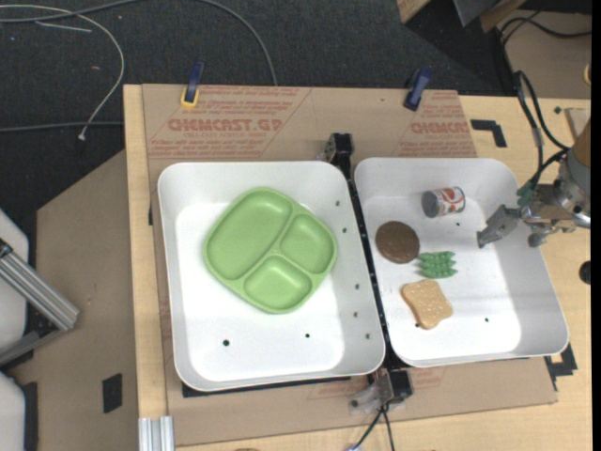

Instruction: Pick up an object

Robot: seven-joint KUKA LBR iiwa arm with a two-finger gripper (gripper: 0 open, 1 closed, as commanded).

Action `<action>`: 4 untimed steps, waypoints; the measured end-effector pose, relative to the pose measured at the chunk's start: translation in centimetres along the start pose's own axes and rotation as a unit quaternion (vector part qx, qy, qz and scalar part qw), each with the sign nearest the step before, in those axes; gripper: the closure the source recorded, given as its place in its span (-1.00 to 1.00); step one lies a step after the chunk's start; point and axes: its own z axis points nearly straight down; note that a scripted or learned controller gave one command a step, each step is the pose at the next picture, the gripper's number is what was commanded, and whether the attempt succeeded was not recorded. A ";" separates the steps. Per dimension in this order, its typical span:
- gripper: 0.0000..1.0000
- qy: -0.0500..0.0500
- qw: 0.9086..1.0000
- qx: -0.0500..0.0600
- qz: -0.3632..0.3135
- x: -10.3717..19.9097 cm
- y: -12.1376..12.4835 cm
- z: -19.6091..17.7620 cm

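Over the right bin's [535, 294] far edge, my gripper [515, 225] hung spread, pinching nothing. Can [443, 201], brown disc [397, 241], green pod [437, 265], toast [426, 303] lay untouched. I judged the pick not begun.

Can [443, 201], cookie [398, 241], toast [427, 303] crowd right bin's [526, 336] left; right half bare

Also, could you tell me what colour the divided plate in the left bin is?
Light green; the divided plate shows plainly in the camera view, lying in the white left bin.
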 end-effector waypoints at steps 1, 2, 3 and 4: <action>-1.00 -0.002 1.000 -0.007 -0.002 0.1 0.3 -0.8; -1.00 -0.001 1.000 -0.005 -0.002 0.9 -0.1 4.9; -1.00 -0.001 1.000 -0.007 -0.001 0.4 -0.4 10.8; -1.00 -0.001 1.000 -0.009 -0.002 0.4 -0.2 10.9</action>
